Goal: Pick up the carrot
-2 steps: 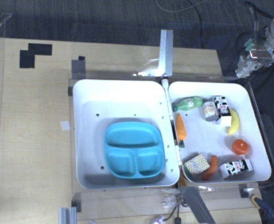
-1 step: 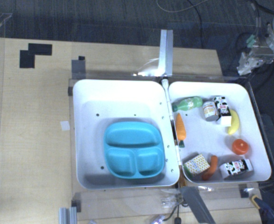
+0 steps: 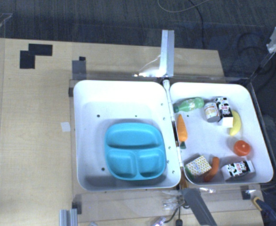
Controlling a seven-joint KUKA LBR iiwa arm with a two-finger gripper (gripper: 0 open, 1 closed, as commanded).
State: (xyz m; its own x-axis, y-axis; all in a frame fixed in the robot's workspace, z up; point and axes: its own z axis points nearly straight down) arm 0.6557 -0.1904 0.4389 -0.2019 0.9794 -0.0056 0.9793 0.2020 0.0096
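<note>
Pincer's spread cannot be told; carrot (image 3: pixel 181 128) lies along right bin (image 3: pixel 208 85)'s left wall, lower end indistinct.

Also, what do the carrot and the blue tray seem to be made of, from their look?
The carrot looks like toy plastic: even orange, smooth, with a small green tip, though the view is too coarse to be sure. The blue tray in the left bin looks like moulded plastic: one uniform colour, rounded compartment walls, soft sheen.
</note>
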